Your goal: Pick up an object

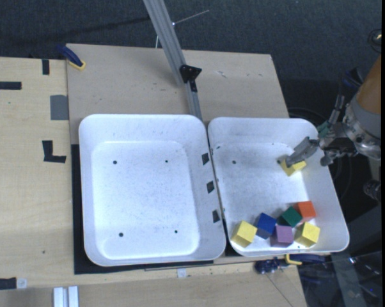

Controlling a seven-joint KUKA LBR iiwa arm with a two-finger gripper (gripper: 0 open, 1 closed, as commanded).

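Two white bins are sitting side by side on the bench. The left bin (pixel 144 184) is lying bare along its floor. The right bin (pixel 256 171) is holding a cluster near its front edge: a yellow cube (pixel 245 233), a blue cube (pixel 266 224), a purple cube (pixel 283 235), a green cube (pixel 291 217), an orange cube (pixel 306 209) and another yellow block (pixel 309 233). Further right, the gripper (pixel 299 155) is reaching over the far rim, just touching or hovering at a separate yellow block (pixel 294 166). Whether its jaws are closing on that block I cannot tell. The pick is looking unfinished: nothing is visibly lifted clear, and gripping and raising are remaining.
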